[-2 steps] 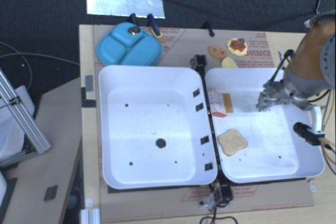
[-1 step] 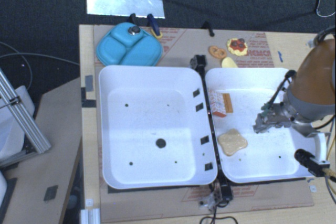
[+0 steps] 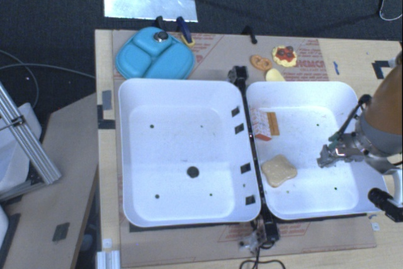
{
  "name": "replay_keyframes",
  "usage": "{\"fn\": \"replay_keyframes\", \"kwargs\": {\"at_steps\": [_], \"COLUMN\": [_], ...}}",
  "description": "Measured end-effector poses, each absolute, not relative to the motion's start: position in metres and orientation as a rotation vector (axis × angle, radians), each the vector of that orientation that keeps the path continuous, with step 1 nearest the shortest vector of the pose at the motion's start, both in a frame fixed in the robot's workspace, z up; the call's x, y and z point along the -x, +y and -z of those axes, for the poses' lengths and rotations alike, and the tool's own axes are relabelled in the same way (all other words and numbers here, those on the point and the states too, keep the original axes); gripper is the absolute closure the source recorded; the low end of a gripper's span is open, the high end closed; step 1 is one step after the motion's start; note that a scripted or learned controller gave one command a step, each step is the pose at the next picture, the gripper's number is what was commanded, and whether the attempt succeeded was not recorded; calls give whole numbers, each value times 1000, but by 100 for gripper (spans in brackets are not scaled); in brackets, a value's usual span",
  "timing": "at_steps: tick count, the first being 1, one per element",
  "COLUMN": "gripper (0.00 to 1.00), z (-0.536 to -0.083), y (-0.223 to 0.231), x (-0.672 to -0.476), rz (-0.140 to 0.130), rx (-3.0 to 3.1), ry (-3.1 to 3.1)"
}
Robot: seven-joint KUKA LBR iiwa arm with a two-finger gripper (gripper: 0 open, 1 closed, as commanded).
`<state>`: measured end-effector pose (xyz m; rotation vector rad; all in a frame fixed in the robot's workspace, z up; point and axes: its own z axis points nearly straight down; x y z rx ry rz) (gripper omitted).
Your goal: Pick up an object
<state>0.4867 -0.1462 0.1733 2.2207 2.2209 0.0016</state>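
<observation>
Looking down at a slant on a bench, two shallow white bins sit side by side, the left bin and the right bin. A grey arm reaches in from three o'clock, its gripper low over the right bin's floor, at about three o'clock from the bin's middle; whether it is open or closed cannot be told at this blur and size, and nothing shows caught in it. Two things lie in this bin. A pale tan toy bread slice rests flat at seven o'clock, near the divider, apart from the gripper. It looks light, rigid and smooth, probably plastic, so it may slide; a pinch across its narrower width, edge to edge, seems the best hold. A small white and orange packet lies flat at ten o'clock; it looks thin and light, hard to get under. The divider wall close beside both may crowd a finger on that side. The left bin holds one small dark round disc near its floor's middle. Beyond the bins, at twelve o'clock, lie a blue divided plate, a toy pretzel, a toy pizza and a pale yellow piece, none in the way.
</observation>
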Motion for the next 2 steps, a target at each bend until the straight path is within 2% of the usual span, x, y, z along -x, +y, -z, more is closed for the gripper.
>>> {"fn": "replay_keyframes", "kwargs": {"at_steps": [1,2], "gripper": [100,100], "z": [-125,-86], "y": [-184,-162], "x": [-487,-521], "rz": [-2,0], "rx": [-2219,-2212], "ry": [2222,2222]}}
